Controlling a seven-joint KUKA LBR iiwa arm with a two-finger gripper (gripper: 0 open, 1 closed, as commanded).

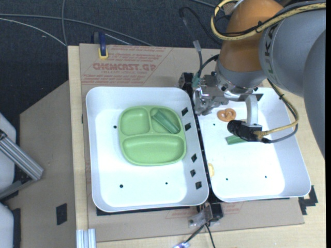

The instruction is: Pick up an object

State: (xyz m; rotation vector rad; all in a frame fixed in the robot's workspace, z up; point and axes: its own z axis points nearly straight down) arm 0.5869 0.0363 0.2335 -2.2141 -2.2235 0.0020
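Scanning from your left, you meet the counter, a brown board with red lettering and a small blue-and-yellow clamp at its far edge. On it sits the left bin, white and shallow, holding a green divided plate. In the plate's far right compartment lies a darker green piece, its long axis running from far-left to near-right.

Next comes the seam between the bins, marked by a row of black clips.

In the right bin you will find, in its far left part, a small tan pretzel-shaped object, roughly round with no clear long axis. Just beside it, toward you, a flat green piece lies with its long axis nearly left-to-right, partly covered by a black part of the tooling.

Above that spot hangs the end effector, low over the far left of the right bin, just beside the pretzel. You cannot tell from this angle how its tips stand, nor whether anything sits between them. The grey arm with its orange band enters from your right.
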